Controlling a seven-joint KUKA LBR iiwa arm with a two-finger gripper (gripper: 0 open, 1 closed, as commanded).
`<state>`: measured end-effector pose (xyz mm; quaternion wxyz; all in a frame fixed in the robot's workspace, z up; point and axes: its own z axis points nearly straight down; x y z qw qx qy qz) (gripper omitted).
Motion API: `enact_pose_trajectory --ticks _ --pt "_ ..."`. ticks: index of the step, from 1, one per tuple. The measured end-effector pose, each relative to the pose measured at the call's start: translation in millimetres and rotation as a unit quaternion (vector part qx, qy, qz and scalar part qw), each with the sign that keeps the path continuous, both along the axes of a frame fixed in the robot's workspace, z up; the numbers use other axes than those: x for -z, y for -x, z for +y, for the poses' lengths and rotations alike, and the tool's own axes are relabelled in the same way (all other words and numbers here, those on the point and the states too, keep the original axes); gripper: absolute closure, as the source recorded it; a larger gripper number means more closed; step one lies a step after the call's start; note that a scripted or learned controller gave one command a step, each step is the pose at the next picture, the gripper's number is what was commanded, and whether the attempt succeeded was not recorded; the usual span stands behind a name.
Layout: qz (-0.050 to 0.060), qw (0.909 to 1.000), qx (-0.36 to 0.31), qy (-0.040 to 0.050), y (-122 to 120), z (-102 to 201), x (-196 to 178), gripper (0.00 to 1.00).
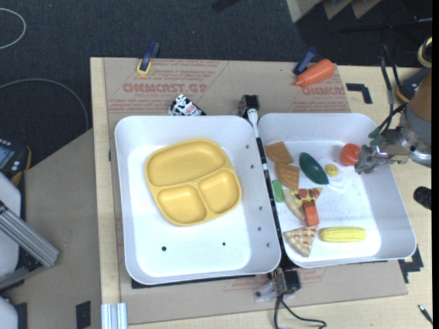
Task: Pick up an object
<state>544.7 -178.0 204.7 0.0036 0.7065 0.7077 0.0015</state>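
A: Hovering at the right bin's (384, 204) far-right rim, the gripper (368, 160) sits just beside one round red tomato (350, 154); whether its jaws are apart, I cannot tell.

B: Other pieces?

A: One glossy green oval (313, 168), one bumpy yellow corn cob (342, 234), one pizza wedge (300, 239), two tan slabs (279, 152).

B: Open room?

A: Bare white floor between tomato and corn. The left bin (137, 252) holds one smooth yellow three-compartment tray (193, 181).
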Motion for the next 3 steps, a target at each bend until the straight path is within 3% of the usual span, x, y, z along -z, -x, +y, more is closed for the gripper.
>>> enact_pose_trajectory --ticks 1,3 --pt "0.001 1.0000 0.000 -0.0004 -1.1 0.0 -21.7 1.00" --pt "0.005 1.0000 -0.002 -0.0027 1.4 96.6 -16.4 1.00"
